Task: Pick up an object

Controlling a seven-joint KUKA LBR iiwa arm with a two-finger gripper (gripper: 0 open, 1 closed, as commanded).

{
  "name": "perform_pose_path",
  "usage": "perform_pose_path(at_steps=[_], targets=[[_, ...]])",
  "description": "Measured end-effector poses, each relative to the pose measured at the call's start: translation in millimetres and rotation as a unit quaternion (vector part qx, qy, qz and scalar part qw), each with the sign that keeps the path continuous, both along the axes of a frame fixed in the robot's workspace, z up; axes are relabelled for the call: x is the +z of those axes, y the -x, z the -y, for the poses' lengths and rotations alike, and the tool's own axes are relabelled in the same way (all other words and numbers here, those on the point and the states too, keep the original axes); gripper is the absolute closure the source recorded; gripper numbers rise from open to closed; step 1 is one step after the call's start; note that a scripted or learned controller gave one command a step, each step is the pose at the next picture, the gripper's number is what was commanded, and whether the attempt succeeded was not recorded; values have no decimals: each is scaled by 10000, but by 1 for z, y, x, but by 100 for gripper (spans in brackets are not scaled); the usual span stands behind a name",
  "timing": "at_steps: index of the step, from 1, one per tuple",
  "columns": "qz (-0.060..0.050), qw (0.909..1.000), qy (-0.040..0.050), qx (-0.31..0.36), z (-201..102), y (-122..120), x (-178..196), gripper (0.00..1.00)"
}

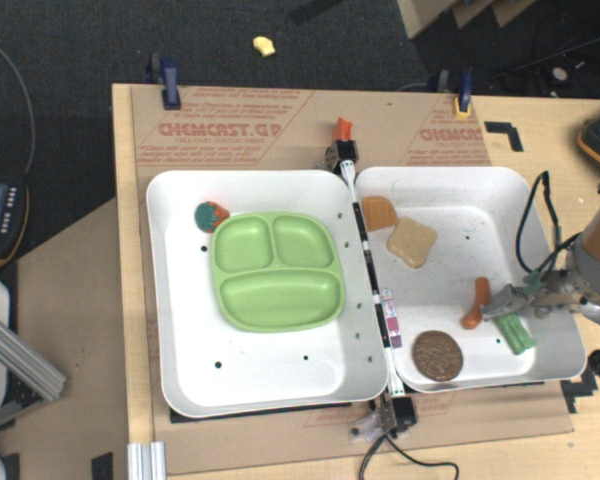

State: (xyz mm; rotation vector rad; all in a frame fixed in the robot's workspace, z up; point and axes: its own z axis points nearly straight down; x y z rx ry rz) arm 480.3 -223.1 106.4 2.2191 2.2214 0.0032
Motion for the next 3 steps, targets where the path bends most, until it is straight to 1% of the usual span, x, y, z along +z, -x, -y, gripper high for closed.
perform_pose_path(at_steps=[1, 2, 3], targets=[[-5, 10000, -5, 15, -37, -18, -22, 0], [-3, 10000, 4, -1, -35, -17, -12, 100], [96, 9999, 4, 58, -117, -62, 153, 100]])
